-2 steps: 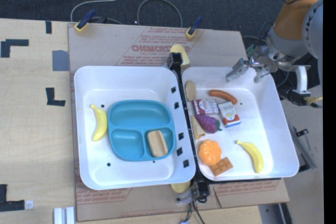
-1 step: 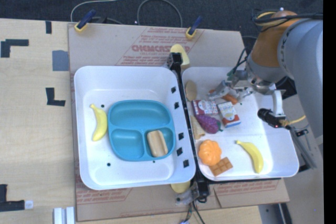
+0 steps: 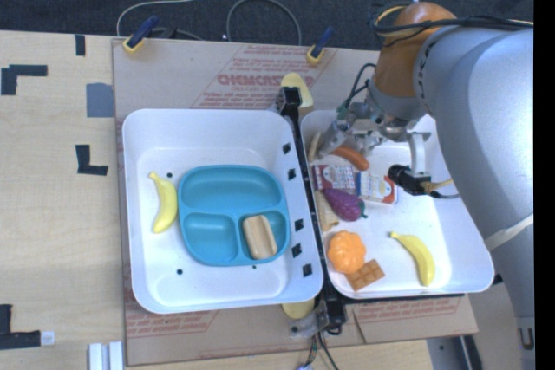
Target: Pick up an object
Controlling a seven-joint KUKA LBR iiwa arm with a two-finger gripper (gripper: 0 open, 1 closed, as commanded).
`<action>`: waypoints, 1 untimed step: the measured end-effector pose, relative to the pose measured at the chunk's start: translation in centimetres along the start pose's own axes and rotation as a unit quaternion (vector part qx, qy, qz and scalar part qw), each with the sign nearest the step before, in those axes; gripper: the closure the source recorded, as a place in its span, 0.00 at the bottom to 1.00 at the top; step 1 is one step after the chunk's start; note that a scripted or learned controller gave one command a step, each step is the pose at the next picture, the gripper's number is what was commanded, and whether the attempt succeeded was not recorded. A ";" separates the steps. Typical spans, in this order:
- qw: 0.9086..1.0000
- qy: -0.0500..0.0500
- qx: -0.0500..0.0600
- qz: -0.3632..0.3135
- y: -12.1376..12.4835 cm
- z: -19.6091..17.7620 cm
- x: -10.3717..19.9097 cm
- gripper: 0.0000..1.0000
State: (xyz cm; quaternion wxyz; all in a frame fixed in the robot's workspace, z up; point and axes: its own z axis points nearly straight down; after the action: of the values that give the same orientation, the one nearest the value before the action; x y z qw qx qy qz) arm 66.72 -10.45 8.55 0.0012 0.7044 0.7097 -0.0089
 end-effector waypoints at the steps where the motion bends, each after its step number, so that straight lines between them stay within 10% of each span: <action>1: 1.000 0.003 -0.005 0.004 0.1 -1.0 -0.1 1.00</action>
State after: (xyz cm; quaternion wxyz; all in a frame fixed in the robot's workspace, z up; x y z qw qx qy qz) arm 66.78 -10.53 9.58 0.0023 0.7072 0.7070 -0.0031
